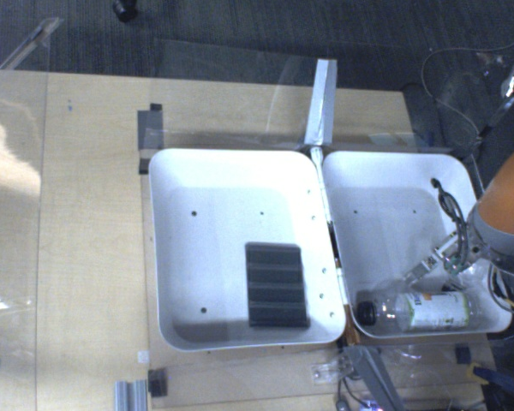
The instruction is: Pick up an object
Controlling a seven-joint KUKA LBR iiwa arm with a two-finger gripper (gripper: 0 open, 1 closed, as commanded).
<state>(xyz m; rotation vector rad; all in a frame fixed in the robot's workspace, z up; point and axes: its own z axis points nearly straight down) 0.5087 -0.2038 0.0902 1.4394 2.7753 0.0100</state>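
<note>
Arm cut off at right edge, jaws (430,265) state unclear, clear bottle (415,309) lying just below, black ribbed block (276,285) in left bin (176,229)

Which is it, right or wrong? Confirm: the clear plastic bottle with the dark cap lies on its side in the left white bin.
Wrong bin. The camera view shows the clear plastic bottle with the dark cap lying on its side in the right white bin; the left white bin holds a black ribbed rectangular block.

End effector (424,272) above bottle (420,310) in right bin (368,178).
</note>
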